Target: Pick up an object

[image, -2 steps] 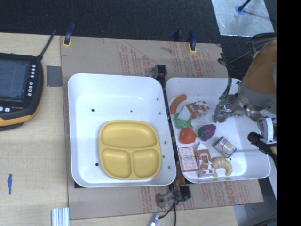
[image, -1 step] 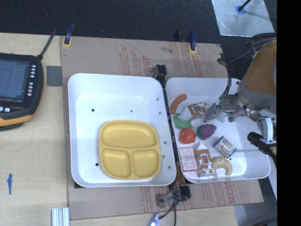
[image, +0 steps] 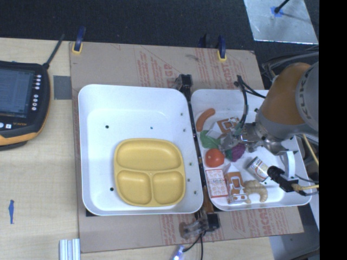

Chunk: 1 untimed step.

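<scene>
Tomato (image: pixel 214 157): in the right bin (image: pixel 282 199), near its left wall.
Green piece (image: pixel 209 140): just above the tomato.
Purple piece (image: pixel 237 152): right of the tomato, close under the gripper.
Sausage (image: pixel 204 118): further up from the tomato.
Cards (image: pixel 216 182): just below the tomato.
Gripper (image: pixel 237 138): upper right of the tomato, low over the clutter; jaws, cannot tell.
Left bin (image: pixel 135 104): left of the tomato, holding a yellow tray (image: pixel 150 171).
Tablet (image: pixel 19 102): far left on the desk.
</scene>
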{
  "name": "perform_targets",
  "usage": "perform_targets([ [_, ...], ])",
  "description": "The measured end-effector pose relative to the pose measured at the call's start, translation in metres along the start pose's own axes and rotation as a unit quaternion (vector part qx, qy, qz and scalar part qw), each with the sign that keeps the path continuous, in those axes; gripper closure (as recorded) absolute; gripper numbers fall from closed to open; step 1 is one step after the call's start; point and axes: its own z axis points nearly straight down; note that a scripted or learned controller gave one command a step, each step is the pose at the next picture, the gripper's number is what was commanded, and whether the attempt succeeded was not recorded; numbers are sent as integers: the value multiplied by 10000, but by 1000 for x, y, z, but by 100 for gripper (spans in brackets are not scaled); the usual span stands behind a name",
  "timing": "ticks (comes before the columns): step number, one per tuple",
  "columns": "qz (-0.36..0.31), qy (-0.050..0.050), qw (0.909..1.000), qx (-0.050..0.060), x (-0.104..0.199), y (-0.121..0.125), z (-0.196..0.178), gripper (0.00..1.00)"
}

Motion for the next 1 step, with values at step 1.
perform_targets([
  [1, -13, -4, 10000, 10, -1, 0, -10, 100],
])
